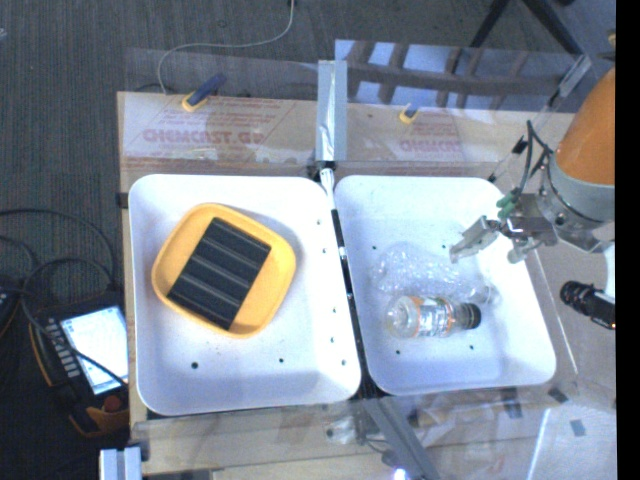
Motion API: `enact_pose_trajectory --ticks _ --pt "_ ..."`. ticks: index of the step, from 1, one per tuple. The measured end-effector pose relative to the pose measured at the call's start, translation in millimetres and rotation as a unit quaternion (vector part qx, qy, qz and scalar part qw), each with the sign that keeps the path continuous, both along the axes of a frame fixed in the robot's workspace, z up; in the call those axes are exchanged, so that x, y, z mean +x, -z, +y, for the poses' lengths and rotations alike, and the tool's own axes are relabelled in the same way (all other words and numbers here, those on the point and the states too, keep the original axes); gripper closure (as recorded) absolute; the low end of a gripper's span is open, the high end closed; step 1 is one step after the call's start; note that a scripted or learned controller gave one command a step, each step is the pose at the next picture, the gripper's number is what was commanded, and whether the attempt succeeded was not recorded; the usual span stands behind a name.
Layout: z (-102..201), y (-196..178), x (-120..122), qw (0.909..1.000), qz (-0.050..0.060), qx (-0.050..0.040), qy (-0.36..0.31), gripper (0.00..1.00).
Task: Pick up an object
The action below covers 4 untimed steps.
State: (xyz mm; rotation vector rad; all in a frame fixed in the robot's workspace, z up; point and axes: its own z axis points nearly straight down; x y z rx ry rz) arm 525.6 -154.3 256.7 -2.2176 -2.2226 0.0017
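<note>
Bottle (432, 316) below jaws (495, 238) (apart)

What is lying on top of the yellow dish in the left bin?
A black ribbed slab lies on the yellow dish, covering most of its middle. The dish's rim shows all around it. Whatever is under the slab is covered.

Arm (590, 158) at right edge of frame: rounded orange band on top, pale grey section beneath. Grey metal gripper (495, 245) with two thin fingers, small green piece near base. Thin dark cables (532, 153) loop along wrist. Black knob-like part (590, 301) at lower right.
</note>
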Motion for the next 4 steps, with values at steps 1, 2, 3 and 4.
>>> enact_pose_trajectory --ticks 1,2,3,4 --pt "42 116 -39 1.0000 -0.005 -0.0001 -0.001 0.00" --pt "-2 159 -17 0.9964 -0.018 -0.0028 0.083 0.00" --pt "-1 151 -17 0.9964 -0.017 -0.0017 0.083 1.00" --pt "66 74 26 0.9908 0.001 -0.0013 0.135 1.00"
